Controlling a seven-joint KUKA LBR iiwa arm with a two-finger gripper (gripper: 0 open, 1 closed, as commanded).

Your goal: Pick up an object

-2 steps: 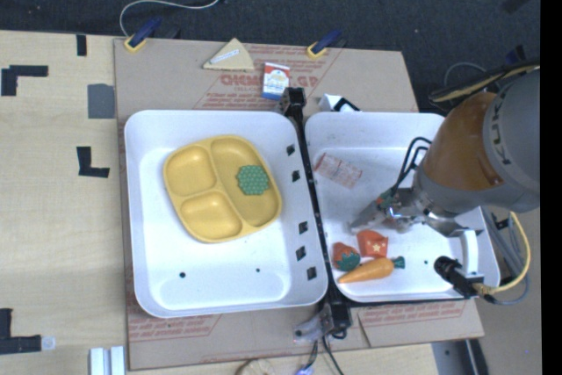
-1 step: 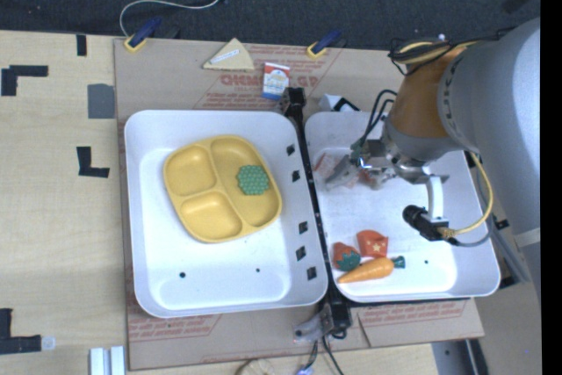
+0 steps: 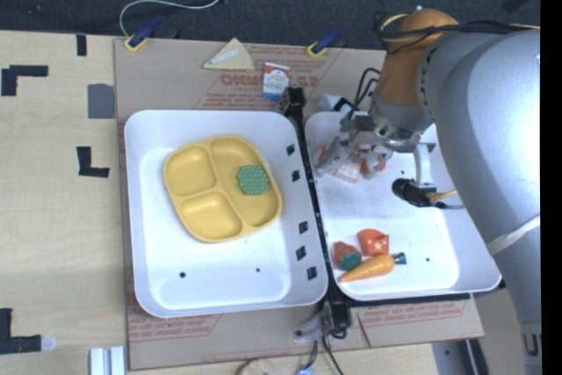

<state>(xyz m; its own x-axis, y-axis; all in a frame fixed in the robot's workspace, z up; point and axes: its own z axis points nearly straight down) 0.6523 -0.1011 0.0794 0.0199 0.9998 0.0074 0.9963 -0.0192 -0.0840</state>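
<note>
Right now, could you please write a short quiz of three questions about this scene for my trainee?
1. True or false: the green ball lies in a compartment of the yellow tray.
2. Which bin holds the toy carrot? A) left bin B) right bin
3. Fill in: the gripper is over the ___ bin.

Key: 1 true; 2 B; 3 right

Bulky, rounded grey arm [image 3: 492, 110] with an orange band [image 3: 406, 57] above the wrist; thin black cables looped beside it.
</note>
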